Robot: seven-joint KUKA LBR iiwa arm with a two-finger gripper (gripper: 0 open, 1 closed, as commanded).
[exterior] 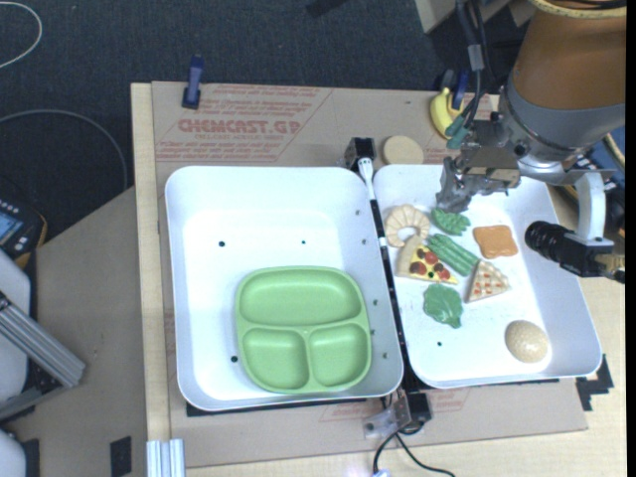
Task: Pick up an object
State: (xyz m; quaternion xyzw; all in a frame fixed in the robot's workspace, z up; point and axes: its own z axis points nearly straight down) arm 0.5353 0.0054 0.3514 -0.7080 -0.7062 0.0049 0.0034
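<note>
My gripper [452, 203] hangs over the far part of the right bin [566, 361], its tips just above a small green leafy piece [452, 221]. Close by lie a pale pretzel-shaped piece [406, 225], a pizza slice with red dots [427, 264], a green bean pod [455, 254], an orange toast square [495, 240], a waffle-patterned wedge [487, 282], a green broccoli-like piece [443, 305] and a beige round bun [527, 340]. Whether the fingers touch the leafy piece I cannot tell.
The left bin [199, 217] holds a green divided plate [302, 327]. Behind the bins, on the cardboard, lie a tan disc [402, 151], a yellow object [444, 113] and a blue clip [192, 82]. A black cylinder [561, 246] juts in over the right bin's right edge.
</note>
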